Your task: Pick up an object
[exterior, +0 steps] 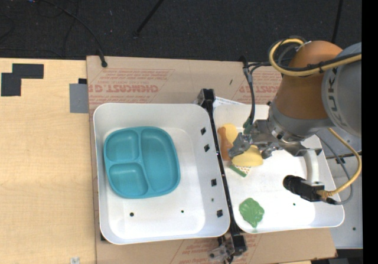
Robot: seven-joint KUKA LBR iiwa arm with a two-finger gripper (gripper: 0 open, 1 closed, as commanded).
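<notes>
my hand (253, 146): low in the right bin (277, 205), at its left side near the divider, right over the yellow piece (254, 160). Can't tell how open it is or whether it has hold of anything; my own wrist covers that part.
target guess: yellow piece, since my hand sits on top of it. It lies on the bin floor, touching or overlapping a small green-and-white bit at its lower left.
other candidates: orange piece (225, 137) just beside my hand, against the bin's left wall; green lump (251, 212) near the front edge, well apart from my hand.
left bin (147, 118): holds a teal divided plate (142, 161); my hand is nowhere near it.
done: reach and descent look made.
left: a confirmed grasp, then the lift. Nothing looks raised off the bin floor.
progress call: roughly midway, grasp stage, outcome unclear.
</notes>
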